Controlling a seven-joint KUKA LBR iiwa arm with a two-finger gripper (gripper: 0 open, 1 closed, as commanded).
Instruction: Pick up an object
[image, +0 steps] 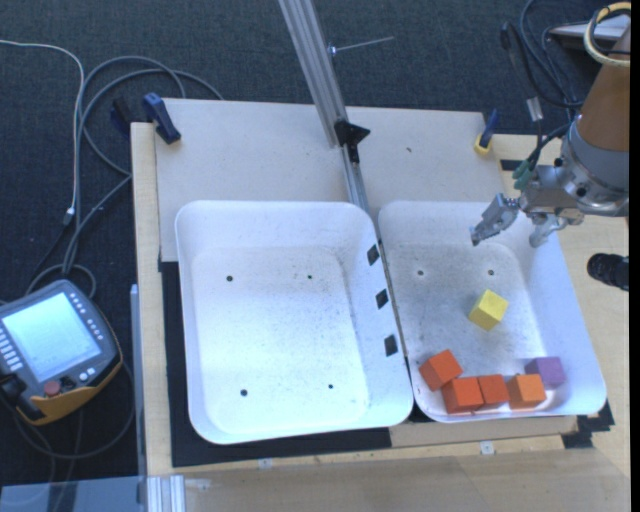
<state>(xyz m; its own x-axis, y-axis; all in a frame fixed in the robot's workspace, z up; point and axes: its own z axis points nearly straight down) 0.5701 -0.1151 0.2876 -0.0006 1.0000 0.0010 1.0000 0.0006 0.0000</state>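
A pale wooden bench (250, 140) fills most of the frame, and two shallow white bins sit side by side on it so the arm can reach both. The left bin (200, 260), in the centre-left of the frame, has a speckled floor. The right bin (570, 310), right of centre, holds all the blocks. The grey arm (605, 130) with its orange band enters from the upper right and reaches over the right bin's upper edge. Its gripper (515, 222) hangs there with its two fingers apart and nothing between them, which reads as a pose readied for a descent. A yellow block (488, 309) sits alone near the middle of that bin, below the gripper, and looks like the easiest pick because it has room around it. Four orange blocks (478, 383) crowd together along the bin's lower edge, touching each other. A small purple block (547, 371) sits at the right end of that row.
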